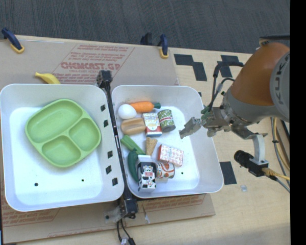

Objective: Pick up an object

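The right bin point(194, 175) holds several toy foods: a white egg point(126, 111), an orange carrot point(143, 106), a hot dog bun point(133, 126), a small red and white carton point(152, 124), a green can point(166, 120), a red patterned box point(170, 154), a green cucumber point(132, 162), a cow-print carton point(147, 176). My gripper point(189, 128) hangs over the bin's right side, to the right of the can and above the red box. Nothing shows between its fingers.
The left bin point(15, 188) carries a green divided plate point(63, 132). A yellow banana point(47, 78) lies on the cardboard behind that bin. Blue and yellow clamps point(163, 47) hold the board's back edge. The arm's orange band point(257, 75) sits to the right.
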Available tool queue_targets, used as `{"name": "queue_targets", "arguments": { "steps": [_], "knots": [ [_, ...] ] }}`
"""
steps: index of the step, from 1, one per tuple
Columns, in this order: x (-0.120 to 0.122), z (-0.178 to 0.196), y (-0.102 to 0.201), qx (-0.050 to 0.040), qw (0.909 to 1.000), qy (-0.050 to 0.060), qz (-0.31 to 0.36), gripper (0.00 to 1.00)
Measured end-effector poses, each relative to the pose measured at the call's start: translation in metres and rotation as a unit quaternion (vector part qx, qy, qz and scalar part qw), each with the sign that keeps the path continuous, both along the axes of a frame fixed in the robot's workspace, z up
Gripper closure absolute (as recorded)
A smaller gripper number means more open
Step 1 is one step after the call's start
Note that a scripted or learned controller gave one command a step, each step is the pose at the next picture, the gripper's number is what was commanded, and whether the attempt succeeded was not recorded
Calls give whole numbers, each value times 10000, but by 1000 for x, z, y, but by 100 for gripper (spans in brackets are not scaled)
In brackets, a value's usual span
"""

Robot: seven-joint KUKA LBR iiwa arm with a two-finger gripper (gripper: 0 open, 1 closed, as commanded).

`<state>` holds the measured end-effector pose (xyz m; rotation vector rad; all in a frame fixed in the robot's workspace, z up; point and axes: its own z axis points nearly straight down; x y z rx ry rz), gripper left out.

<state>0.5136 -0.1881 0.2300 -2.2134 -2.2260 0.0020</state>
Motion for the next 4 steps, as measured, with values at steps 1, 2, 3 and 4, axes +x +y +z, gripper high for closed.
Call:
{"name": "queue_targets", "arguments": {
  "steps": [1,2,3,4],
  "knots": [
    [-37,-138,14,2,10000,2,8,0],
    [-37,-128,13,-7,10000,2,33,100],
    [-36,-14,-11,-13,10000,-25,-4,100],
    [-37,-37,-8,-1,10000,1,5,100]
  ]
}}
